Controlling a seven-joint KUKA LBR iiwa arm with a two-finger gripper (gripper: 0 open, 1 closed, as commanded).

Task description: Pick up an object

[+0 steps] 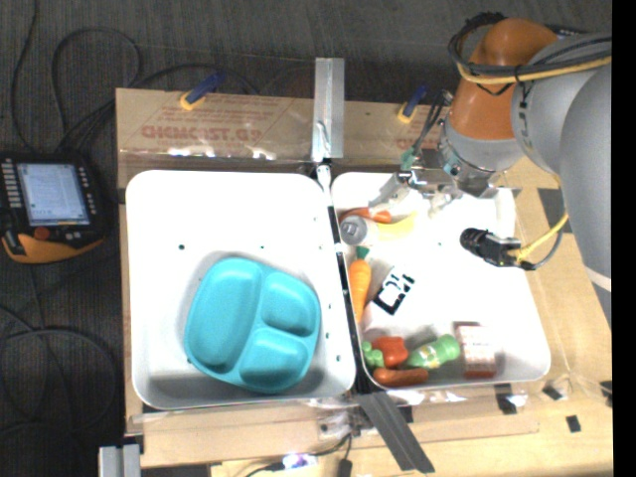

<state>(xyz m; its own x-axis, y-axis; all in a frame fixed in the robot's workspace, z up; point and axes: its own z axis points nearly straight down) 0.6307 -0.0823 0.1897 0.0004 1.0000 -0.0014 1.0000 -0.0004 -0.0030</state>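
Robot arm over two shallow white bins on a cardboard-covered bench (229,127).

Right of the turquoise divided plastic tray (253,323), the gripper (429,182) hovers over small toys; its opening can't be judged.

The arm (566,87) runs off the right edge; small toys (407,354) overlap, hard to identify.

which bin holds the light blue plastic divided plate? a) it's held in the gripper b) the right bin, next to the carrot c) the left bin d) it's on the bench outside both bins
c: the light blue plastic divided plate lies in the left white bin, while the orange carrot and the other small items lie in the right white bin.
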